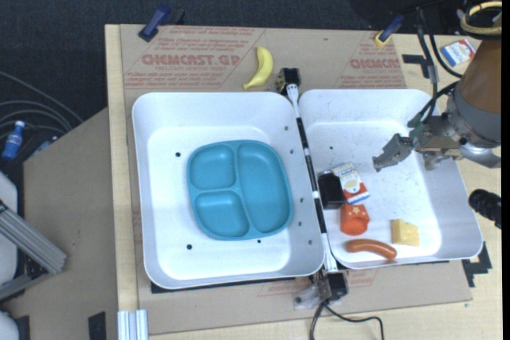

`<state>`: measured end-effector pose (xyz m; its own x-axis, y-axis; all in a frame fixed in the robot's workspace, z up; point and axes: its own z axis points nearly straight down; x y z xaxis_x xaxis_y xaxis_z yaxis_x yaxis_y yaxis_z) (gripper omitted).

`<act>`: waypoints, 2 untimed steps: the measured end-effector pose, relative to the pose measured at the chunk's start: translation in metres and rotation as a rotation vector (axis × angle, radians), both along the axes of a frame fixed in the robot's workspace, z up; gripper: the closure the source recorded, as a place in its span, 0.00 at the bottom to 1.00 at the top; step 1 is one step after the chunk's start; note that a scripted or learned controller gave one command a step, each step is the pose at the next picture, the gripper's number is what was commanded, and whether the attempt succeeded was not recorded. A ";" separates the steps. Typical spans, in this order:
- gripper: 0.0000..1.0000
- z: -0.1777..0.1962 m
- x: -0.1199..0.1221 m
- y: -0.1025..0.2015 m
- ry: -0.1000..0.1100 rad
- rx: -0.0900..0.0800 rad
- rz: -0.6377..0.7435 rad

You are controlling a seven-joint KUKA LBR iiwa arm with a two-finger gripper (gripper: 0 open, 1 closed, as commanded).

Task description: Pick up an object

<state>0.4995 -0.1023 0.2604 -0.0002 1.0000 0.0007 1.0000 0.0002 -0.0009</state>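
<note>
Over the right bin, end effector empty

At right of frame, the end effector (396, 150) hangs above the right bin (446, 207), fingers spread, gripping nothing. Below it toward the bin's lower left lie a small carton (351, 181), an orange block (355, 218), a sausage (370, 248) and a yellow wedge (405, 232)

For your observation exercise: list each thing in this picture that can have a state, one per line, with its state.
Blue plate: flat in the left bin, nothing on it.
Banana: on the board behind the bins.
Sausage: lying in the right bin.
Cheese: lying beside the sausage.
Small carton: on its side.
Gripper: above the right bin, holding nothing.
</note>
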 end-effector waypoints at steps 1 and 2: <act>0.00 -0.076 -0.021 0.025 0.002 0.000 -0.001; 0.00 -0.161 0.001 -0.002 -0.012 -0.004 -0.004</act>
<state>0.5005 -0.1043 0.0998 0.0034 1.0000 -0.0032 0.9999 -0.0034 0.0113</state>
